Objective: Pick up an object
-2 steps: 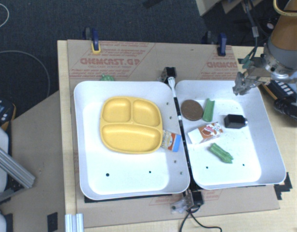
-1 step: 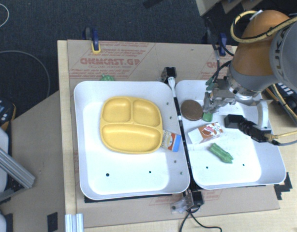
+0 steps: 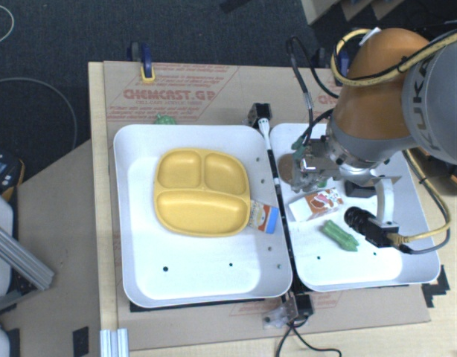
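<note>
The right bin [image 3: 407, 270] holds a small red and white packet [image 3: 320, 201] near its middle, and a green thing [image 3: 339, 235], maybe a toy bean pod, just below it. The packet looks flat, light and a bit floppy, so a pinch across its short side seems best. The green thing looks small, stiff and light. A grab across its thin middle would likely work well.

In the left bin [image 3: 139, 222] sits a yellow plate [image 3: 202, 192] with three parts. It looks hard, wide and smooth, so it may slip. A little red and blue packet [image 3: 264, 218] leans at its right edge.

The arm [image 3: 377, 88] bends down over the right bin, its orange part high and its wrist just above the red and white packet. I cannot tell how the jaws [image 3: 312, 171] stand, because the arm hides them.
</note>
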`<action>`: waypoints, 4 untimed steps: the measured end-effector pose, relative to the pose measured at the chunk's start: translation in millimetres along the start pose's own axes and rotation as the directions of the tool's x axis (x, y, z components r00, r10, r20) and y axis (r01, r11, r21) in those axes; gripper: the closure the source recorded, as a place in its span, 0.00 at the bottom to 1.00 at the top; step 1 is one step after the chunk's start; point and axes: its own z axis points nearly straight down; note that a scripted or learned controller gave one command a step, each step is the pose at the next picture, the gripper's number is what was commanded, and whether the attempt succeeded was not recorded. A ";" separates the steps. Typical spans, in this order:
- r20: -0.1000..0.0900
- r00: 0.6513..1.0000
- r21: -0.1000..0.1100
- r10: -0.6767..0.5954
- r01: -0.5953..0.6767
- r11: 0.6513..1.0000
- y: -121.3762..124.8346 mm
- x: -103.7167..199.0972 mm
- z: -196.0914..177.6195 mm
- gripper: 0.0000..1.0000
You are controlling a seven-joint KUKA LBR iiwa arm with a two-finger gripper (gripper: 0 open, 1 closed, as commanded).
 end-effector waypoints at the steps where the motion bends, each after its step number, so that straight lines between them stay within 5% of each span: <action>1: -0.001 1.000 -0.013 -0.004 0.004 1.000 -23.9 90.7 -83.0 1.00; 2: -0.005 1.000 -0.023 -0.004 0.003 1.000 -50.2 159.4 -235.0 1.00; 4: 0.003 1.000 -0.010 0.003 -0.003 1.000 -49.4 162.3 -243.7 1.00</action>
